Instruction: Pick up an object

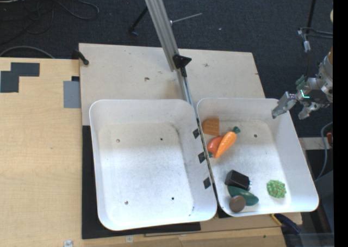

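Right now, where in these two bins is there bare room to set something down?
The left bin has a bare floor from wall to wall. In the right bin, bare floor lies between the carrot and the green ball. It is crowded by the divider: brown block, carrot, black block.

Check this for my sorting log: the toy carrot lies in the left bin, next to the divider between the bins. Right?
Not quite. The camera view shows the toy carrot in the right bin, not the left bin. It does lie next to the divider between the bins.
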Motion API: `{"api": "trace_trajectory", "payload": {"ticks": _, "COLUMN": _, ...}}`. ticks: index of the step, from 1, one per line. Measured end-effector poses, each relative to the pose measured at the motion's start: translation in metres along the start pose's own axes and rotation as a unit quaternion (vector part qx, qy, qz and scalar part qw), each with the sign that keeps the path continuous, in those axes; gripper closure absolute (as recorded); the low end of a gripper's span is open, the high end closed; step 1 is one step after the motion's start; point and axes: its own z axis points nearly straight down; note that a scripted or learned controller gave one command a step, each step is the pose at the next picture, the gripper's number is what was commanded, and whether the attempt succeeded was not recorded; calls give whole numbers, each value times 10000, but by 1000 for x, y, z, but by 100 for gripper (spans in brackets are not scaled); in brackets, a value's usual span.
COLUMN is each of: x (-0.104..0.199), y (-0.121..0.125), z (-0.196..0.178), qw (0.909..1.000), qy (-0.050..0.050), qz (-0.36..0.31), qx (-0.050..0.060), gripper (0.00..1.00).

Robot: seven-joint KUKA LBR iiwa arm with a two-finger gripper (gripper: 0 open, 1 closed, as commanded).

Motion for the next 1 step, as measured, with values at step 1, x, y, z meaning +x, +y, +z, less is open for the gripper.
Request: {"api": "trace_trajectory", "payload": {"ticks": 1, "x": 0, "y": 1, "z": -3, "qw": 10000, "qy": -8, "qz": -13, "qx": -19, "gripper": 0}}
